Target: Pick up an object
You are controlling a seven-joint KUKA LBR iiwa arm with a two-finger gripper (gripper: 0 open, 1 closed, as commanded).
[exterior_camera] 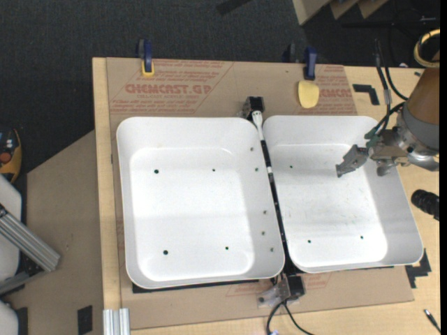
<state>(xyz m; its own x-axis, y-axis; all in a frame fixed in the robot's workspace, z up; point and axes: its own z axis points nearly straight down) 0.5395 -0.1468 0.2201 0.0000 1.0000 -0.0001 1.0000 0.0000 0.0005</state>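
Note:
My gripper [364,167] hangs over the right part of the right white bin [391,253], reaching in from the right edge. Its two dark fingers [346,166] are spread apart and open, with only white bin floor showing between them. A small pale yellow object [308,94] lies on the cardboard board behind the right bin, well away from the gripper and outside both bins.
The left white bin [133,208] sits beside the right one, with a black divider strip [269,180] between them. Blue clamps [145,49] [310,60] hold the board's back edge. Cables [387,82] run near the arm at the right.

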